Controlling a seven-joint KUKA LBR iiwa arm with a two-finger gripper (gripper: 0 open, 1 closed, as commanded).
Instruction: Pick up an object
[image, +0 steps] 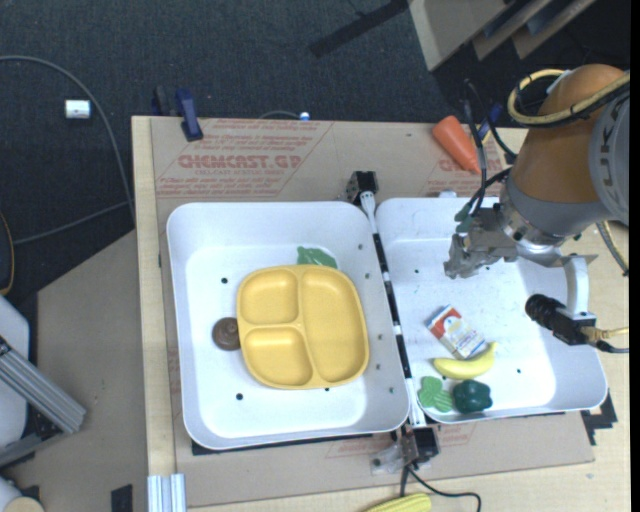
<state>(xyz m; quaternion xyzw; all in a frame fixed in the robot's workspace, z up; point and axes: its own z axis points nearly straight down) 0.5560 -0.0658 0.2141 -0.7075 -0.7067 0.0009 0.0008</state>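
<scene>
Two bins side by side. Gripper (468, 252) hangs over the right bin (420, 235), upper part; whether it is open, cannot tell. Candidates sit well apart from it near the front wall: small carton (455, 331), banana (464, 366), green toy (470, 397). Risk: they touch, so a descent may wedge between them or nudge one aside.
</scene>
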